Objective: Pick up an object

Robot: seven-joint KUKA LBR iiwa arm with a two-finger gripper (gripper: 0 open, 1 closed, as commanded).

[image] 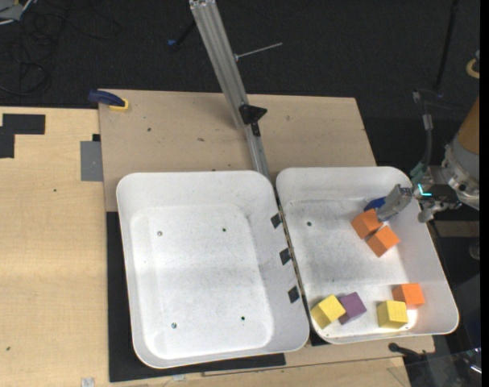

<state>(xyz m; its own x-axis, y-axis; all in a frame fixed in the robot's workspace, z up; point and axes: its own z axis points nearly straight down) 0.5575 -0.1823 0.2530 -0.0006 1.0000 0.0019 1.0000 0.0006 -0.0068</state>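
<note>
In the right bin [341, 185], two orange blocks lie touching, one [365, 223] just above the other [382, 241], with a small blue piece [375, 205] at their upper edge. My gripper [410, 205] reaches in from the right rim, just right of and above these blocks. It is open, with one finger [395, 201] stretched toward the blue piece, and nothing sits between the fingers. Along the bin's front lie a yellow block [328, 310], a purple block [353, 305], a second yellow block [391, 314] and a third orange block [411, 295].
The left bin [139, 216] sits beside the right one, joined by black clips [283, 255]. A slanted aluminium bar [228, 71] rises behind the bins. The wooden bench [43, 240] stretches to the left.
</note>
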